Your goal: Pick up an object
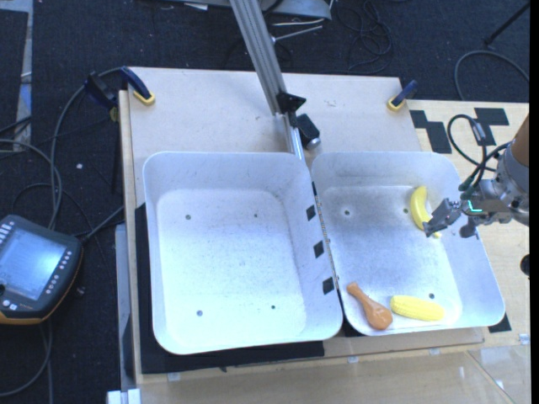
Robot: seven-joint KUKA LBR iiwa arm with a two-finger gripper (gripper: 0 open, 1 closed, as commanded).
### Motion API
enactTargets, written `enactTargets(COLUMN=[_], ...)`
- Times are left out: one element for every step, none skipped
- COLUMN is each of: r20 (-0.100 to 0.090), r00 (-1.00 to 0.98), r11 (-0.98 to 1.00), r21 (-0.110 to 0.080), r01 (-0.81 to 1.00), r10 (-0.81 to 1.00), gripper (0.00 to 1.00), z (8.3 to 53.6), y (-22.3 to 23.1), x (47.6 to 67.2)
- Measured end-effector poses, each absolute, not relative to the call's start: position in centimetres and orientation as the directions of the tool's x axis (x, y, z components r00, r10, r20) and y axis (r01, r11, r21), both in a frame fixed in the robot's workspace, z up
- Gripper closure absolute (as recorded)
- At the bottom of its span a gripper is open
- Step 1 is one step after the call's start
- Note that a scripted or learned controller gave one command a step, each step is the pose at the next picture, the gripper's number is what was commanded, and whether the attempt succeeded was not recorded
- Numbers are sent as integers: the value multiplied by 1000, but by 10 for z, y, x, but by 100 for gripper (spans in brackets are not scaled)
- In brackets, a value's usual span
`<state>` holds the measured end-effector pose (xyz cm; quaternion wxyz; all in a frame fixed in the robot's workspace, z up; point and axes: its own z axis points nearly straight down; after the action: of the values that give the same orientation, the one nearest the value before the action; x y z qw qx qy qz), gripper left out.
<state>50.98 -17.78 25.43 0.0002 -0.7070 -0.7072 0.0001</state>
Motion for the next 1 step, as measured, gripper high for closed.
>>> enactTargets(r20=[0], r00=[0], r11=[0], r21=[0], r01=[1000], r10=[1000], gripper=[0], z=[254], y=[-178], x=[510])
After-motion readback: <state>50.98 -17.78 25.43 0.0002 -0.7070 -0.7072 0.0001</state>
